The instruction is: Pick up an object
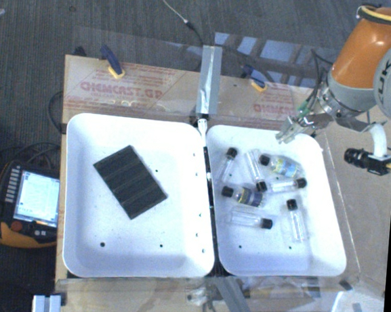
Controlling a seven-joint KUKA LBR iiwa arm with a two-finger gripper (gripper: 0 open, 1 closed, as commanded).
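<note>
The tool, grip state unclear, hovers over the right bin's far edge; it should descend squarely onto one clear vial.

bench bears two white bins, apparently touching.

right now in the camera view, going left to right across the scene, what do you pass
handheld control pendant on the floor → left white bin → dark ribbed pad lying in it → right white bin with the clear black-capped vials → gripper above that bin's far right corner
</note>
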